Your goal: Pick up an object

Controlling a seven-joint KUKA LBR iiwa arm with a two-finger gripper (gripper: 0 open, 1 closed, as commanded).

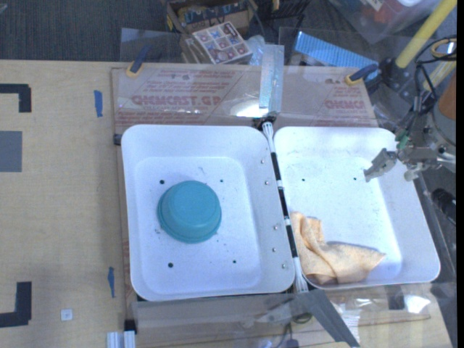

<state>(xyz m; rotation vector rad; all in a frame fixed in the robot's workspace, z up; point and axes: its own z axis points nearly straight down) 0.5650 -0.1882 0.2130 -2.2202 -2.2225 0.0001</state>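
1. Two shallow white bins sit side by side on the wooden bench (pixel 58 216), the left bin (pixel 138 194) and the right bin (pixel 406 223) touching along a shared middle edge.
2. In the left bin a teal bowl (pixel 190 210) lies upside down, a little left of the bin's centre and well apart from every wall.
3. In the right bin a crumpled orange-yellow cloth (pixel 330 252) lies bunched in the near left corner, pressed against the dividing edge and trailing rightward along the near wall.
4. The gripper (pixel 378 167) reaches in from the right, over the far right part of the right bin, with its grey fingers pointing leftward and slightly down.
5. I see nothing between those fingers, but from this slant I cannot tell whether the jaws are released or clenched.
6. The gripper is well apart from the cloth, which lies nearer to me and further left, and further still from the bowl in the other bin.
7. The white floor of the right bin is speckled with small dark marks between the gripper and the cloth.
8. A clear plastic sheet (pixel 181 96) with reddish lettering stands along the far side of both bins.
9. Beyond it, on the floor, there is a box of clutter (pixel 210 20) and a blue ribbed piece (pixel 330 51) further right.
10. Black tape marks (pixel 18 96) and short blue tape strips (pixel 98 104) show on the bench to the left of the bins.
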